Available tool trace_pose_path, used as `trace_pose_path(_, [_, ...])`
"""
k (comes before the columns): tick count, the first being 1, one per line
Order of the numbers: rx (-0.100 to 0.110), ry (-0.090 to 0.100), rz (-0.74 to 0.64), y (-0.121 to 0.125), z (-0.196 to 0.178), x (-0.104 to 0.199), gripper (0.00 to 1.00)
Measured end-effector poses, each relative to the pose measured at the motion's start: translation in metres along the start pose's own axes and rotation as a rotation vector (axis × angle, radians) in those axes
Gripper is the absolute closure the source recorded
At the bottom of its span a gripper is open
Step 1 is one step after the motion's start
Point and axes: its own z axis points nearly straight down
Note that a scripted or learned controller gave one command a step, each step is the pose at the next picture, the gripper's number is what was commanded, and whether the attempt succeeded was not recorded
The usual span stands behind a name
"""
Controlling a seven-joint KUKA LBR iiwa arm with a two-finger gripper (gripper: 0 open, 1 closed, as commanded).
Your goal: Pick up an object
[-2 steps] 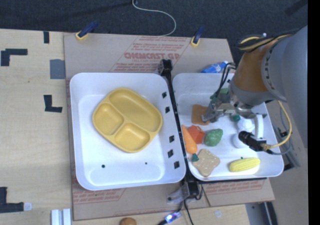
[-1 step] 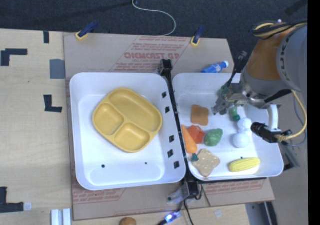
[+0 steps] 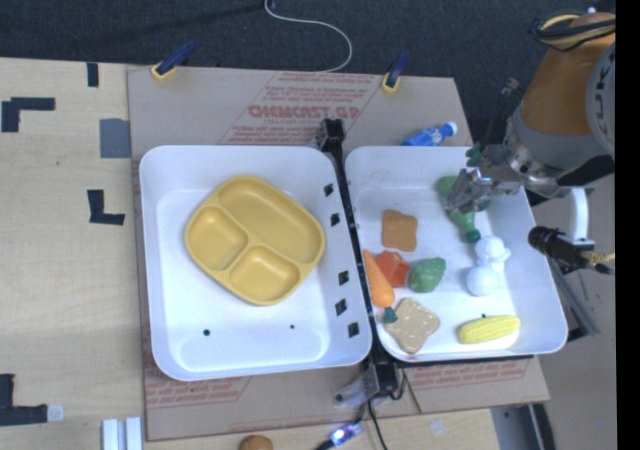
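My gripper point(image 3: 462, 196) hangs over the far right part of the right bin point(image 3: 540, 283), just above a green toy point(image 3: 462, 216) that its tip partly hides. In that bin lie an orange-brown piece point(image 3: 399, 229), a carrot point(image 3: 379, 279), a red piece point(image 3: 393, 266), a green broccoli-like piece point(image 3: 427, 274), a white figure point(image 3: 486, 265), a cracker point(image 3: 413, 325) and a yellow corn cob point(image 3: 489, 329). Nothing shows clearly between the fingers.
The left bin point(image 3: 170, 268) holds a yellow divided plate point(image 3: 254, 237). A blue and white bottle point(image 3: 431, 134) lies on the cardboard behind the right bin. The grey and orange arm point(image 3: 565, 98) enters from the right. A cable runs at the back.
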Motion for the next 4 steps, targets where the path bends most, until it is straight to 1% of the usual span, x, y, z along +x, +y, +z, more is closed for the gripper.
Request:
trace_pose_path(1, [0.004,0.001,0.0,0.001,-0.013,0.0,1.0])
trace_pose_path(2, [0.005,0.003,-0.006,0.021,-0.023,0.052,1.0])
trace_pose_path(3, [0.008,0.001,-0.003,0.033,-0.001,0.081,1.0])
trace_pose_path(4, [0.007,0.001,0.0,0.031,-0.004,0.086,1.0])
